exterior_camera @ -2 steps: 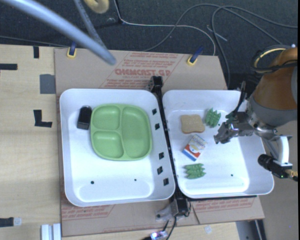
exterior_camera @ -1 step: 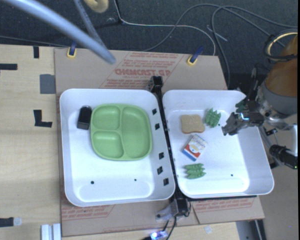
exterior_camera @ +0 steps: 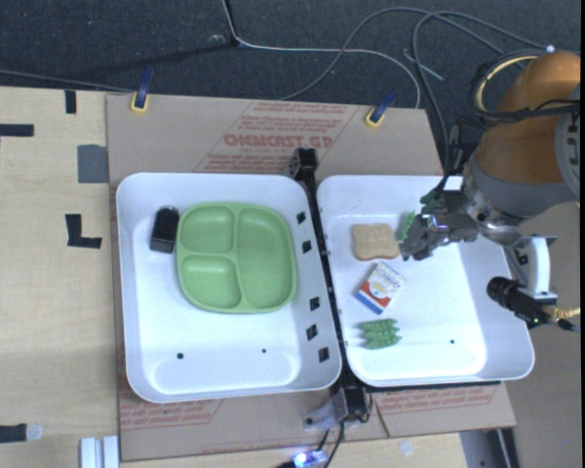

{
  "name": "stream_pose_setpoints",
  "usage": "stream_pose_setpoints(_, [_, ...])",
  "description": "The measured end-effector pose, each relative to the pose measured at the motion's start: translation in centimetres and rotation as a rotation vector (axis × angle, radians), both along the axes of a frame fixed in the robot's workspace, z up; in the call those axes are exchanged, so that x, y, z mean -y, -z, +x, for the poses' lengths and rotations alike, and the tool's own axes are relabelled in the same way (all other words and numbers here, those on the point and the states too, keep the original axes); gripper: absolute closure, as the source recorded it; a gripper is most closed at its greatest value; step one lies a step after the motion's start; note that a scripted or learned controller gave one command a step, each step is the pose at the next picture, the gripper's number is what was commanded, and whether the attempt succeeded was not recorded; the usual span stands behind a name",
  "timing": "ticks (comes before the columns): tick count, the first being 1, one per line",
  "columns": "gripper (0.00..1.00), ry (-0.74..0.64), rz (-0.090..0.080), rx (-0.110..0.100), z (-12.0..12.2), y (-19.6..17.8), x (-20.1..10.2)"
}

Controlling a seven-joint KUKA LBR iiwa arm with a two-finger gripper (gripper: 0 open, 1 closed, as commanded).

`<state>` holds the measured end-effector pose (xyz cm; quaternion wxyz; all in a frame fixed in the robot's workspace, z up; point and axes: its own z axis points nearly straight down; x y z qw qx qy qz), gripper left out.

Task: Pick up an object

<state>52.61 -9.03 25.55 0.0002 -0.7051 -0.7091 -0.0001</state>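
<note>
The tool (exterior_camera: pixel 421 234) hangs over the right bin (exterior_camera: pixel 468 359), just beside the toast (exterior_camera: pixel 373 241). Its grip cannot be told. A carton (exterior_camera: pixel 380 288) and a green pod (exterior_camera: pixel 380 333) lie below.

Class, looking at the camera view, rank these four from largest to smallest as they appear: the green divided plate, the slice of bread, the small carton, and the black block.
1. green divided plate
2. slice of bread and small carton: they look too alike to rank
3. black block, the smallest, though only narrowly.
</note>
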Motion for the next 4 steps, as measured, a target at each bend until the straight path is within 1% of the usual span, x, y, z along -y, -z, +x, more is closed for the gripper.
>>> stream_pose_setpoints(1, [1.00, 0.002, -0.001, -0.002, 1.2, 1.3, -4.3])
stream_pose_setpoints(2, [1.00, -0.001, 0.000, -0.001, 4.3, 2.3, -9.4])
stream_pose_setpoints(3, [1.00, 0.000, 0.000, -0.001, 5.4, 2.3, -13.8])
stream_pose_setpoints(4, [1.00, 0.000, 0.000, -0.001, 8.3, 3.3, -18.3])
